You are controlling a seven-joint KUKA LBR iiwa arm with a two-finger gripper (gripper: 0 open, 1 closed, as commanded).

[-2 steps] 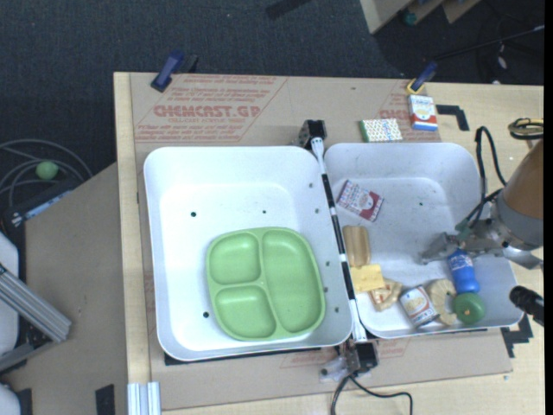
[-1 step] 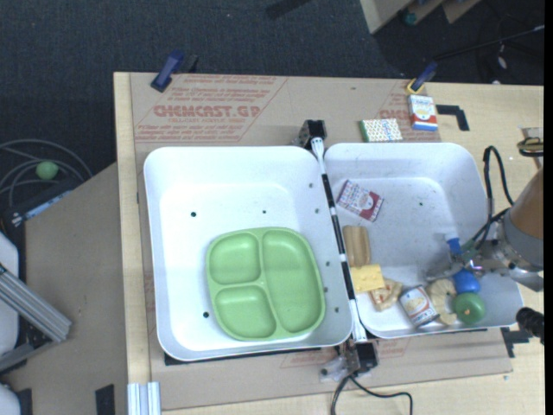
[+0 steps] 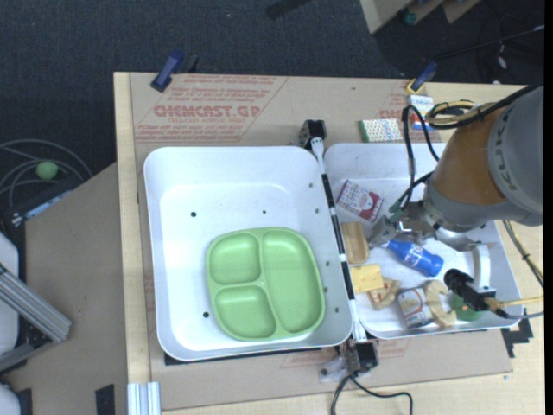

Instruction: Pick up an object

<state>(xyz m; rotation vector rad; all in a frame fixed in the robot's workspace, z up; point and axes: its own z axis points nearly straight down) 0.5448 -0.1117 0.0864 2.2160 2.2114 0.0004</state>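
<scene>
the left bin (image 3: 173, 180) on the surface (image 3: 216, 102) held a green divided plate (image 3: 262, 282) toward its front. in the right bin (image 3: 371, 156) lay a red-and-white packet (image 3: 359, 200), a tan block (image 3: 354, 242), a yellow piece (image 3: 366, 277), a blue bottle (image 3: 415, 256) and a small jar (image 3: 413, 308). the arm (image 3: 484, 167) reached in from the right, its end effector (image 3: 400, 225) low over the bin, just beside the blue bottle's upper end. i could not tell whether it was spread or pressed together.
</scene>
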